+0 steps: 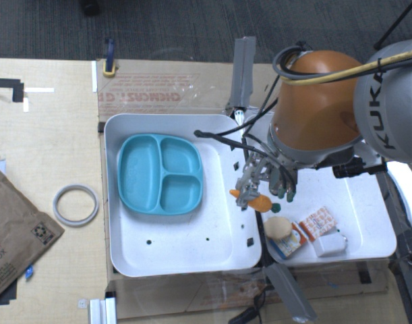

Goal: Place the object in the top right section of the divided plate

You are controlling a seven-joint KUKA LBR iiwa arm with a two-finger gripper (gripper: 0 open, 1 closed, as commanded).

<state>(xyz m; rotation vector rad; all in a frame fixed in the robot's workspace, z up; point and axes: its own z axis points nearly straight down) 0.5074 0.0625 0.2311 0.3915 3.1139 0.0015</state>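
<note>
the gripper [249, 196] hangs over the seam between the bins, an orange toy [258, 203] at its tips; whether it's truly pinched i can't tell. the blue plate [160, 175] sits well apart in the left bin [179, 248], its top right section bare, so the carry and drop remain.

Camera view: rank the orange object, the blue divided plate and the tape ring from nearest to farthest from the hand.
1. Orange object, right at the hand, on the divide between the bins.
2. Blue divided plate, in the left bin.
3. Tape ring, on the bench, farthest left.
</note>
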